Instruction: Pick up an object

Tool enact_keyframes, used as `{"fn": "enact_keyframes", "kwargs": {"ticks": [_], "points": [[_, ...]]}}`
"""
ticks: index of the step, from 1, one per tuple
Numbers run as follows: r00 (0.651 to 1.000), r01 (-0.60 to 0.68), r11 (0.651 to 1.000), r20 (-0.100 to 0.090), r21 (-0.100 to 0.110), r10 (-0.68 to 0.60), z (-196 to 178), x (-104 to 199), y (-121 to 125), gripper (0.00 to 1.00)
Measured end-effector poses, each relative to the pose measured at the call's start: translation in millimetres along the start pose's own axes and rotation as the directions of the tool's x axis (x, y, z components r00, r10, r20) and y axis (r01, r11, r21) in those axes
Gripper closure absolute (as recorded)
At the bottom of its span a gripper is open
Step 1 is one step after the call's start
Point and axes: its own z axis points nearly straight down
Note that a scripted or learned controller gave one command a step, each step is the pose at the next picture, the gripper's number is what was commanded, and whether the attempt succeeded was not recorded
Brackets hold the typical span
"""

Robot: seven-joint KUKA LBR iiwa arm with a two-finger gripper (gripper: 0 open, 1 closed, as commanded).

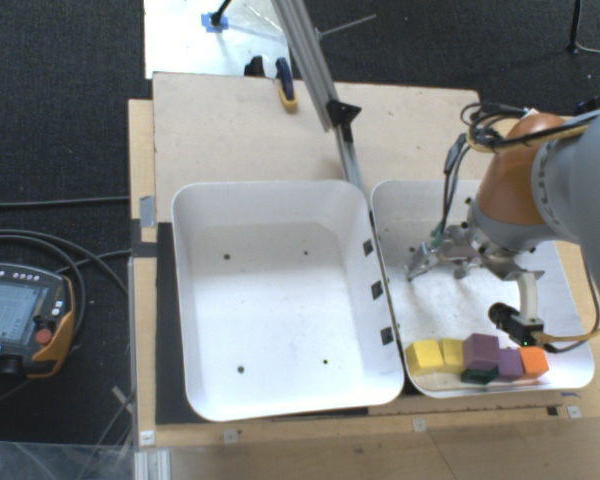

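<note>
Yellow, purple, dark green and orange blocks [477, 357] huddled in a row along the near edge of the right bin [410, 218], long axis running left to right, touching one another. Gripper [435, 260] low over the same bin's floor, apart from the blocks; fingers too blurred to judge, cannot tell. Left bin [195, 208] just beside, on pale wooden bench [230, 118]. Dark carpet [60, 88] around; control pendant [20, 318] lying left.

Two white bins [280, 203] on a pale tan bench [230, 128]. Lower right: yellow blocks [436, 356], a purple block [483, 348], dark green [477, 375], mauve [509, 363], orange [534, 364]. Grey arm [575, 173], orange band [510, 183]. Dark speckled floor [60, 88].
</note>
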Motion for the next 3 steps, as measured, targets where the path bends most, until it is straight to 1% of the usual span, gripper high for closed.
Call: {"fn": "enact_keyframes", "kwargs": {"ticks": [1, 2, 3], "points": [[1.000, 0.001, 1.000, 0.003, -0.006, -0.001, -15.0, -2.6, 1.5, 1.00], [1.000, -0.005, 1.000, 0.005, -0.013, 0.005, -154.6, -21.3, -14.9, 1.00], [1.000, -0.003, 1.000, 0.003, -0.005, 0.003, -149.8, -19.9, -15.8, 0.00]]}}
